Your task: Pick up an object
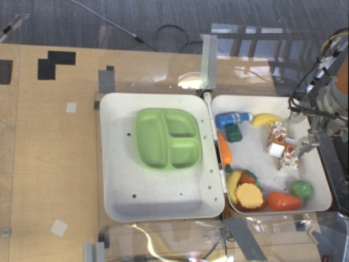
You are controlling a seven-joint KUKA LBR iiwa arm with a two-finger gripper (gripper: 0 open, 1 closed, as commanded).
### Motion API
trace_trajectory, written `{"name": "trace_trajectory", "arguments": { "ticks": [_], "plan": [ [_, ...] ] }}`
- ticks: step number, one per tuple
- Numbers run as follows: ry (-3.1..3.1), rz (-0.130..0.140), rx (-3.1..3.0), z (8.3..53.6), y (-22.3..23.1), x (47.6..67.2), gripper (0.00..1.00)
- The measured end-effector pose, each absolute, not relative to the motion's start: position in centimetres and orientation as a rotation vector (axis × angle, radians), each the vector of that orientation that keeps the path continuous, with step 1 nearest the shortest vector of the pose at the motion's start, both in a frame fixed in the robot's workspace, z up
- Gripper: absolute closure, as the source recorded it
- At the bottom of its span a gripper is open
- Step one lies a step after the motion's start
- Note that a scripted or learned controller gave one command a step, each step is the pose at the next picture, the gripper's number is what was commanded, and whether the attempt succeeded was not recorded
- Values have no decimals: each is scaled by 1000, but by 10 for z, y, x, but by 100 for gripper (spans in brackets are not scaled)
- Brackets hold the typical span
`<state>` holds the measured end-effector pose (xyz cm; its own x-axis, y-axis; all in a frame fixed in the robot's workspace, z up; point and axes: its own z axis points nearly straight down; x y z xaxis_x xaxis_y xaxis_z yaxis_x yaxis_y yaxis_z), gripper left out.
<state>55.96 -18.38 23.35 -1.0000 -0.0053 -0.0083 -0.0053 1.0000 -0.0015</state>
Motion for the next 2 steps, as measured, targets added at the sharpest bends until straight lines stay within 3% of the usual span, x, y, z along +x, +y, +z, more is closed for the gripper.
{"name": "trace_trajectory", "arguments": {
  "ticks": [1, 2],
  "plan": [
    [3144, 4, -40, 127, -169, 564, 0],
    [3114, 2, 275, 89, -88, 608, 0]
  ]
}}
